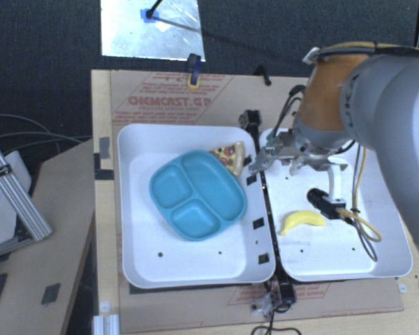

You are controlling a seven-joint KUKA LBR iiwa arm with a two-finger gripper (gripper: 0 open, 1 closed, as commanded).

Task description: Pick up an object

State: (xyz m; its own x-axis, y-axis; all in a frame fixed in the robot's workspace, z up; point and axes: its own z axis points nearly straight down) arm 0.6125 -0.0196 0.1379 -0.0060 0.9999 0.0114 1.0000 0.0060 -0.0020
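Underneath, a pale wooden counter (63,215) is seen. It is covered by a sheet of brown cardboard (167,96) printed with red lettering. On the cardboard two shallow white bins are set side by side, their inner walls meeting along a seam dotted with small black clips. Dark, finely textured fabric (42,47) is spread behind the counter, and a crinkled silvery sheet (153,19) is fixed on it, well beyond the claw. The claw (265,155) is positioned low over the far end of the seam, carried by a smooth grey arm (391,110) with a glossy orange band (328,96). Whether it is open or closed cannot be told, and no object is seen held in it. Just beside the claw, toward the view's left, a flat wedge-shaped pizza slice (229,157) is laid in the left bin (136,215), against the far edge of a plate (195,194). The plate is made of matte sky-blue plastic, shaped as a rounded rectangle and divided into three compartments. A small, smooth, curved yellow banana (302,220) is found in the right bin (380,250), nearer the camera than the claw and clear of it. A few small dark dots are scattered over the plain white floors of both bins.
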